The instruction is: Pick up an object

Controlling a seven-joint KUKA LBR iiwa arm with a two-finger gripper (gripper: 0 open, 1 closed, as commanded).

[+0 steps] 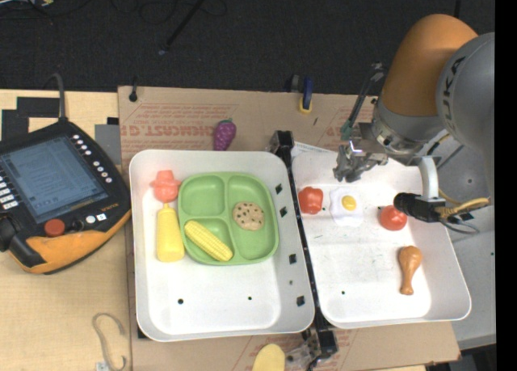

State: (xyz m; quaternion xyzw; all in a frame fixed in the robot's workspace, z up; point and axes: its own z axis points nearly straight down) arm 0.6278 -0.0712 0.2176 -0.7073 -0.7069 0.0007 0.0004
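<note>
Four objects in right bin: a red tomato [311, 199] near the left wall, a fried egg [348, 204] just beside it, a second red tomato [393, 217] further right, and a chicken drumstick [409, 267] lying apart toward the near right corner.
Right bin [380, 297]: shallow, white, with a scuffed bare floor across its near half.
Tool [350, 169]: hangs at the far edge of the right bin, above and just behind the fried egg; nothing shows between its fingers, and I cannot tell whether they are parted or closed.
Arm [436, 70]: grey with an orange band, reaching in from the right.
Left bin [210, 305]: white, touching the right bin along a black clipped seam.
Green tray [229, 217]: a divided plate in the left bin, holding a cookie [248, 216] and a corn cob [208, 240].
Beside the tray: a yellow bottle [168, 233] with a pink toy [165, 187] behind it, both along the left wall.
Worktop [65, 313]: pale wood, with brown cardboard [186, 119] under both bins.
On the cardboard: a purple toy [224, 133] behind the left bin, a yellow object [269, 358] at the near edge.
Left of the bins: a control pendant [56, 191] with a screen and orange casing.
Room: dark carpet [242, 22] behind the worktop, with cables trailing over it.
</note>
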